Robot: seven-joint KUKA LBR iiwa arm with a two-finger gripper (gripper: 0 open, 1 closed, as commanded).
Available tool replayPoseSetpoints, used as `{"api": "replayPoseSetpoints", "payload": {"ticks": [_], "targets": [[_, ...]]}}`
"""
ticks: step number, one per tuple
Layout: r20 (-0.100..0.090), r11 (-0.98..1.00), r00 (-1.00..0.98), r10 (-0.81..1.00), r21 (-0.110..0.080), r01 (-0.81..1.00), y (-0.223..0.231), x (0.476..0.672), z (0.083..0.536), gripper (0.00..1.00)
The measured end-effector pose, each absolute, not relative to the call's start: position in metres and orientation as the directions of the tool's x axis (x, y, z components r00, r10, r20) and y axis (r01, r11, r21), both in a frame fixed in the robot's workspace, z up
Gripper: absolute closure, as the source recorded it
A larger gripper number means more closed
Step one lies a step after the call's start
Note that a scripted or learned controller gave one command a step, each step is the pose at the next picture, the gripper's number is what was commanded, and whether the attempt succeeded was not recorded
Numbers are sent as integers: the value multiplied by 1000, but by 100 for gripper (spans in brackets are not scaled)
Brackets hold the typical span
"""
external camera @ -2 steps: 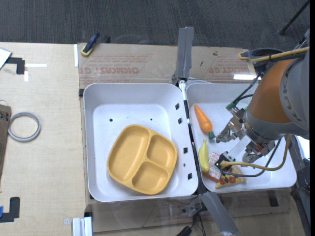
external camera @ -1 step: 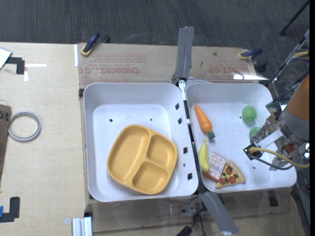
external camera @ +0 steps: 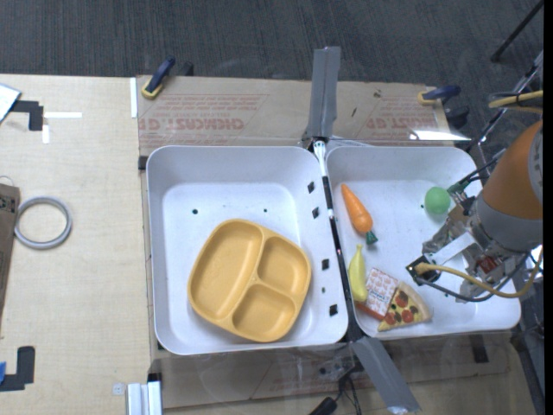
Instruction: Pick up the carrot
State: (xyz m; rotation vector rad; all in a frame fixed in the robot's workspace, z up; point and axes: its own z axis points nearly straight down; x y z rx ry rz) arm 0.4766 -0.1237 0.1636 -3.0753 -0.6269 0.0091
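**A:** Where is the carrot [external camera: 355, 209] lying?

**B:** It is resting on the floor of the right bin [external camera: 397, 173], in that bin's left part, just beside the wall it shares with the left bin [external camera: 161, 199]. Nothing is touching it.

**A:** How is it looking?

**B:** It is showing a smooth bright orange body, short and tapered, with a small dark green stub at its thicker end. It is lying flat and slightly aslant. The narrow tip is pointing toward the far side of the bin and the green end is pointing toward the near side.

**A:** What is sitting around it?

**B:** A yellow banana [external camera: 357, 274] is lying near the green end, toward the front and apart from it. A white and red packet [external camera: 378, 290] is lying beside the banana, and a pizza slice [external camera: 404, 308] is sitting by the front wall. A green ball [external camera: 437, 200] is sitting well to the carrot's right.

**A:** And the gripper [external camera: 450, 236]?

**B:** It is hanging over the right part of the same bin, near the green ball and well apart from the carrot. Whether it is open or closed, I cannot tell; it is too cluttered there.

**A:** Anything in the other bin?

**B:** A yellow divided plate [external camera: 251, 280] is lying in it.
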Motion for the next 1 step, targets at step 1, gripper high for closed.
{"api": "replayPoseSetpoints", "payload": {"ticks": [1], "targets": [[-4, -890, 890, 455, -2, 455, -23, 477, 199, 0]]}}
